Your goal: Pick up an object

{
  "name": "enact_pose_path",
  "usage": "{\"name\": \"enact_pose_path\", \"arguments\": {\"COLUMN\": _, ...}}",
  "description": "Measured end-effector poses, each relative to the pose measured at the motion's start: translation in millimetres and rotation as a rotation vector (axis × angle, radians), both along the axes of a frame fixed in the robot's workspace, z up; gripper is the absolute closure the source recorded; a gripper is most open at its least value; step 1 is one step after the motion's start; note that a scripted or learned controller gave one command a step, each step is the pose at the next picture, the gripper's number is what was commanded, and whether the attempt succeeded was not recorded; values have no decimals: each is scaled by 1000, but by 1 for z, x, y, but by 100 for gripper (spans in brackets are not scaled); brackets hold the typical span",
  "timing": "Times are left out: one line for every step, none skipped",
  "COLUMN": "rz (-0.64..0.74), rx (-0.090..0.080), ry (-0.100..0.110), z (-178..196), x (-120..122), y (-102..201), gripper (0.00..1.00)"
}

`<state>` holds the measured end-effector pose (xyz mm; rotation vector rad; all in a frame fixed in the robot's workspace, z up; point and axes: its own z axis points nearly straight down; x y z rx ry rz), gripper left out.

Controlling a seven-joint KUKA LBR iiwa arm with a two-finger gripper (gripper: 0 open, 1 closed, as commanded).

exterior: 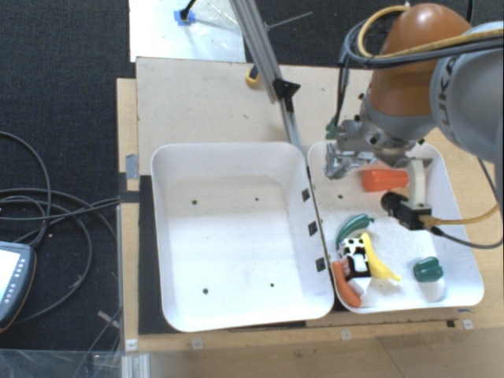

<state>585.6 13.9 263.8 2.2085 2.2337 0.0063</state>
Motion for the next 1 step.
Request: {"name": "enact_pose_path", "arguments": {"rz": 0, "rx": 0, "ry": 4, "z": -20, "x": 0, "y": 58, "gripper": 100}}
